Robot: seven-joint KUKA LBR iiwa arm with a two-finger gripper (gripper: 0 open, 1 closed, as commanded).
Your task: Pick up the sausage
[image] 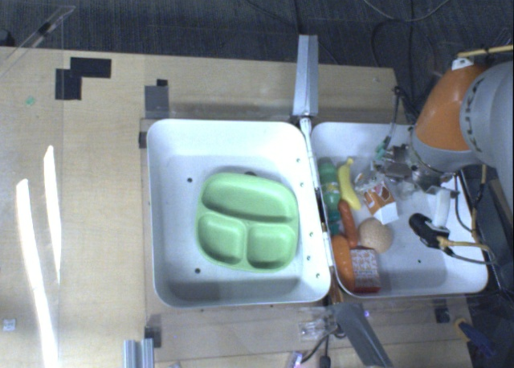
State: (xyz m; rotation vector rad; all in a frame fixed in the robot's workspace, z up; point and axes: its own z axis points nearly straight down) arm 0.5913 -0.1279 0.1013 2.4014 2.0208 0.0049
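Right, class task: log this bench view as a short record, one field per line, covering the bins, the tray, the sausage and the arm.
left bin: holds a green tray with three compartments
right bin: toy food crowded along its left wall
sausage: reddish, lying lengthwise near the left wall, below a banana
neighbours: egg to its right, carrot below it
arm: over the right bin's upper right
gripper: above the food, up and right of the sausage, not on it

Green divided tray (247,220) (three compartments) in left bin (161,198)
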